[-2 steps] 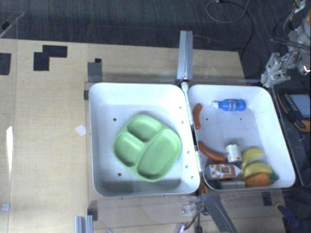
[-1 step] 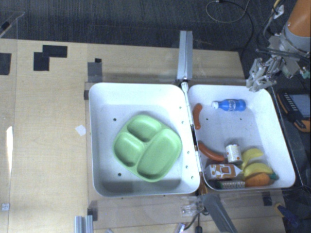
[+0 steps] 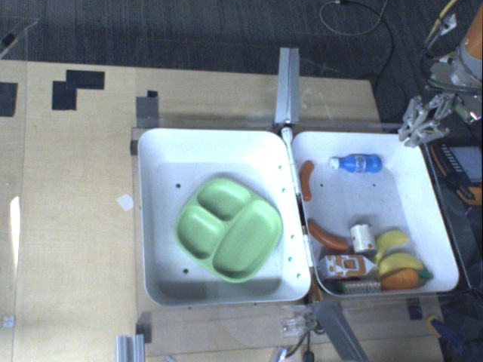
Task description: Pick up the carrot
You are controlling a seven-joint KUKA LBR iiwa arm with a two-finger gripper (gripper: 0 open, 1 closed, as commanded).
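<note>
camera view looks down at a slant on a wooden bench (image 3: pixel 68 202) bearing two shallow white bins side by side. left bin (image 3: pixel 162 157) holds a pale green divided plate (image 3: pixel 229 227), three compartments, lying near the bin's middle and turned at an angle.

right bin (image 3: pixel 411 172) holds the clutter. a small blue bottle (image 3: pixel 356 163) lies on its side near the far wall. a red sausage (image 3: pixel 306 181) lies lengthwise close to the wall shared with the left bin, and a second sausage (image 3: pixel 329 237) lies slanted further toward the near side. just beside its end stands a small white can (image 3: pixel 363 238). two yellow bananas (image 3: pixel 395 252) are bunched next to the can, toward the near right corner. a small brown carton (image 3: pixel 349 265) lies along the near wall.

carrot (image 3: pixel 401 279) sits in the near right corner of the right bin, orange with a dark green stub at its right end, touching the lower banana and just beside the carton.

gripper (image 3: pixel 423 121) hangs past the far right corner of the right bin, above the bin's rim edge, well apart from the carrot. its metal fingers point down-left and look spread, with nothing between them. cables (image 3: pixel 362 17) trail over the dark floor behind the bench.
</note>
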